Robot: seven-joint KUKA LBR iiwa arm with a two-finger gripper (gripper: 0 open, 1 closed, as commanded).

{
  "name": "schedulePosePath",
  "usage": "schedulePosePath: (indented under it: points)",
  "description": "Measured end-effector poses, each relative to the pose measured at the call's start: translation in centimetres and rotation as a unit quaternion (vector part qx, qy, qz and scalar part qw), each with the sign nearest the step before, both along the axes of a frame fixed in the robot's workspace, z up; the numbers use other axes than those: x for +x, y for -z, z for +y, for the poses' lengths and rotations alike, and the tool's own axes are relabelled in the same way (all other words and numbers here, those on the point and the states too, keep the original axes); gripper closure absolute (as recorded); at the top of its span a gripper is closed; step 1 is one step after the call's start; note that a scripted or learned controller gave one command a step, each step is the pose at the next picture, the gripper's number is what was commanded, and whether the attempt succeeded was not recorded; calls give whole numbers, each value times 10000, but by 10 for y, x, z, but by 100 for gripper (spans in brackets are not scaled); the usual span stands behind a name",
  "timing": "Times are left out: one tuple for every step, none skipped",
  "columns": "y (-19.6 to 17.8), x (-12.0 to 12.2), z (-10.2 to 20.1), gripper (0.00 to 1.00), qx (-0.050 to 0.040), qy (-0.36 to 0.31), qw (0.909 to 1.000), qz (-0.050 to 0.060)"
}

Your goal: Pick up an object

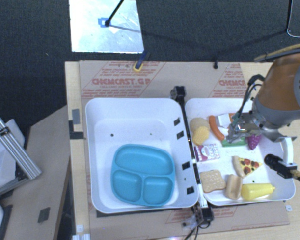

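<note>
Arm (285,90) enters from right, orange band above grey wrist; pincer (235,132) points down and leftward, held low.

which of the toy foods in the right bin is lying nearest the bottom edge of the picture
The yellow piece, lying lengthwise at the right bin's lower right corner. The bread slice and tan roll sit slightly higher, to its left.

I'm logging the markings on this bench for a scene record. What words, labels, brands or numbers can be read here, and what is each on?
"CHEMCAST GP", red print on the brown protective sheet behind the left bin.
"CHEMCAST", the same red print on the sheet behind the right bin, partly cut off by the arm.
Small packet in the right bin: pink and white print, too small to read.
More red print along the sheet's front edge: too blurred to read.
</note>
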State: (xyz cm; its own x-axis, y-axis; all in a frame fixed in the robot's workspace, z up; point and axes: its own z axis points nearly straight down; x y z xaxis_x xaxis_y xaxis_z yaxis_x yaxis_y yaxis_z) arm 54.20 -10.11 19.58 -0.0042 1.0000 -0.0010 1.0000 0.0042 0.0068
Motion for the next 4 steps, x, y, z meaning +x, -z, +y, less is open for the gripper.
schedulePosePath:
  points:
    - [-31,2,0,100,2,-3,10000,7]
    - [-41,32,44,100,13,-28,10000,9]
    - [-32,55,96,100,13,-29,10000,17]
    - [-39,92,134,100,12,-22,10000,7]
